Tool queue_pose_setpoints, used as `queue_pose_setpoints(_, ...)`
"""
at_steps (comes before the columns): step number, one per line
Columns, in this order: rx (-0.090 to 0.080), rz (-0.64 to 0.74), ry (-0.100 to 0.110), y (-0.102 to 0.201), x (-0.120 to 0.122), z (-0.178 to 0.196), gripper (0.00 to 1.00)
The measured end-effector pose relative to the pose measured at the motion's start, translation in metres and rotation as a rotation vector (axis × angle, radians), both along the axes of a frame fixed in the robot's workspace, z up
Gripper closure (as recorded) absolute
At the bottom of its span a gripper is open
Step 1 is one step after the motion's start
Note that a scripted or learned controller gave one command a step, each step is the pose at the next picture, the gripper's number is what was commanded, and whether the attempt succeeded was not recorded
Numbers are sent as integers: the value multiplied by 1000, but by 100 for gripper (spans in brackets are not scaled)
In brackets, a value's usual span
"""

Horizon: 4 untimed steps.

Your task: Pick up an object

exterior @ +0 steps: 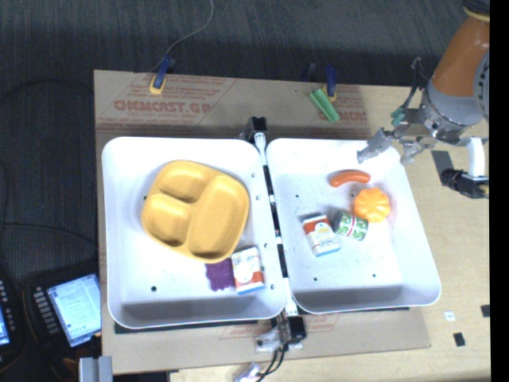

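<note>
Camera view: gripper (387, 144) is seen spread open over the right bin (413, 285).
Nothing is gripped; a sausage (349, 177) lies just below it.

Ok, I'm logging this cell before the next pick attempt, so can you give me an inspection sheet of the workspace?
Surface: cardboard sheet on a tan bench, bearing the left bin and right bin side by side.
Job's things: right bin holds a sausage, orange pumpkin, green-and-white can and small carton; left bin holds a yellow divided tray, purple piece and a second carton.
Clutter: green clip and blue clip at the cardboard's far edge.
Gripper: gripper over the right bin's far right corner, holding nothing.
Cables: thin cable running from the blue clip.
Surroundings: dark carpet, lit tablet at lower left.
</note>
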State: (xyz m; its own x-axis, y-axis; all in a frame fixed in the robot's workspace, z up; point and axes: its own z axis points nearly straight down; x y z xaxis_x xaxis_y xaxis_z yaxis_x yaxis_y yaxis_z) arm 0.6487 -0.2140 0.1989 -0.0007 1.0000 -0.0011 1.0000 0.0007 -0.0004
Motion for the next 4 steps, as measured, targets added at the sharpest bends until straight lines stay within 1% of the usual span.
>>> queue_pose_setpoints(1, -1, 1, -1, 45, -1, -105, 0)
queue_pose_setpoints(2, -2, 2, 0, 45, -1, -95, 100)
queue_pose_setpoints(3, -2, 2, 0, 45, -1, -95, 0)
queue_pose_setpoints(4, -4, 3, -1, 45, -1, -85, 100)
